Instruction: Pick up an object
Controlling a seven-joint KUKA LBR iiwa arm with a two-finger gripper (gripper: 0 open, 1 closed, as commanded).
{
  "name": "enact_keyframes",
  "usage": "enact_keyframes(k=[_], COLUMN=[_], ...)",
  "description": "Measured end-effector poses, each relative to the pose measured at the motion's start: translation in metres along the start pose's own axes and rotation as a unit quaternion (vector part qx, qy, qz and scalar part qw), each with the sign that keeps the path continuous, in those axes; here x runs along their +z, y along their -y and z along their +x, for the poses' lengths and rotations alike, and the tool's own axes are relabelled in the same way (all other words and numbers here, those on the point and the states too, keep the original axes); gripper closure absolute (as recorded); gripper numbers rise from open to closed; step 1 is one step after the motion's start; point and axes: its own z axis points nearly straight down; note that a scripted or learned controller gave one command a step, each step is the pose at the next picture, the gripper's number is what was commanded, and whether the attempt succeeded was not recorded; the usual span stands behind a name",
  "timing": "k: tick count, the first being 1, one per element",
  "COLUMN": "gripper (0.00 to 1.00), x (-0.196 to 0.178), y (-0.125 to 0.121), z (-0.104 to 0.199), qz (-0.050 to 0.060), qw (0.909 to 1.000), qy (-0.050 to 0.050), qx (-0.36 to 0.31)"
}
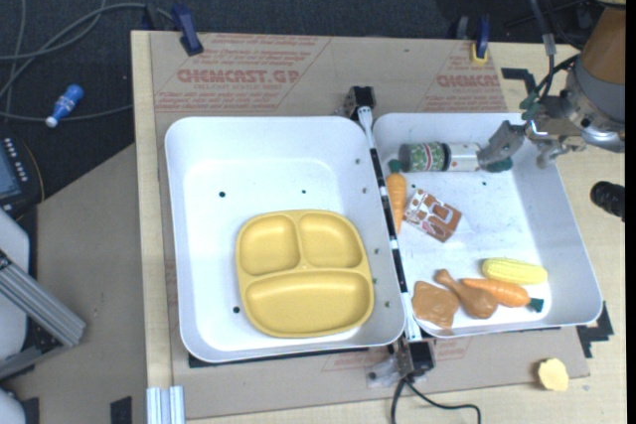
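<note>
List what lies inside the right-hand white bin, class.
Inside the right bin: a small bottle, two carrots, a brown snack packet, a corn cob and a drumstick. The claw covers the bottle's far end.

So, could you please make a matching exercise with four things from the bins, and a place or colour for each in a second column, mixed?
Things:
1. divided plate
2. bottle
3. corn cob
4. snack packet

Descriptions:
A. lies at the far end of the right bin, beside the gripper
B. yellow, near the right bin's right wall, above a carrot
C. brown and white, in the middle of the right bin
D. yellow, alone in the left bin

Pairs: 1-D, 2-A, 3-B, 4-C
</note>
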Motion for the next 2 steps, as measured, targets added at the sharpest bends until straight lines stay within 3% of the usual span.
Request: enact_keyframes(k=[1, 2], gripper=[0.00, 0.00], x=[0.119, 0.147], y=[-0.019, 0.004], z=[0.041, 0.049], qz=[0.005, -0.011], qw=[1.0000, 0.9999], qy=[-0.002, 0.000], qx=[-0.002, 0.002])
